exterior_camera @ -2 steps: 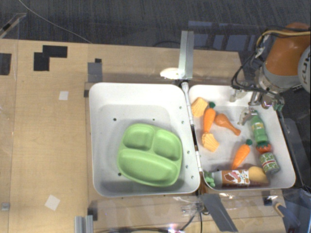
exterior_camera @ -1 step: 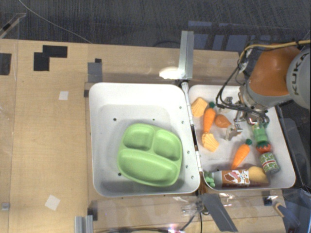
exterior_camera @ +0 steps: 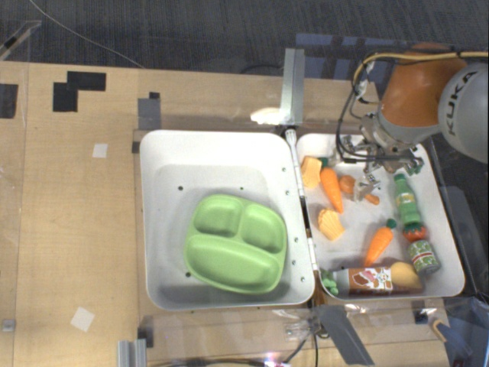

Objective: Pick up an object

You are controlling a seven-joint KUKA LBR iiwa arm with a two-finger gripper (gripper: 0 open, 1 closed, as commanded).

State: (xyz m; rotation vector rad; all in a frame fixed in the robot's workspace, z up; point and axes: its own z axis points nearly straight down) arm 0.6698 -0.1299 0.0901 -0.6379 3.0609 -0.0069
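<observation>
My gripper (exterior_camera: pixel 371 180) hangs low over the back of the right bin (exterior_camera: pixel 451 260), under the orange-banded wrist (exterior_camera: pixel 412 90). Just left of it lie a small orange piece (exterior_camera: pixel 348 183) and a carrot (exterior_camera: pixel 331 190). Another small orange bit (exterior_camera: pixel 372 199) lies right below it. A green bottle (exterior_camera: pixel 406 202) lies immediately to its right. Nothing shows as lifted off the bin floor.
The right bin also holds a yellow wedge (exterior_camera: pixel 311 172), a ridged yellow piece (exterior_camera: pixel 330 224), a second carrot (exterior_camera: pixel 378 244), a red-capped green bottle (exterior_camera: pixel 422 255) and a brown sauce bottle (exterior_camera: pixel 380 277). A green divided plate (exterior_camera: pixel 237 243) lies in the left bin (exterior_camera: pixel 164 159).
</observation>
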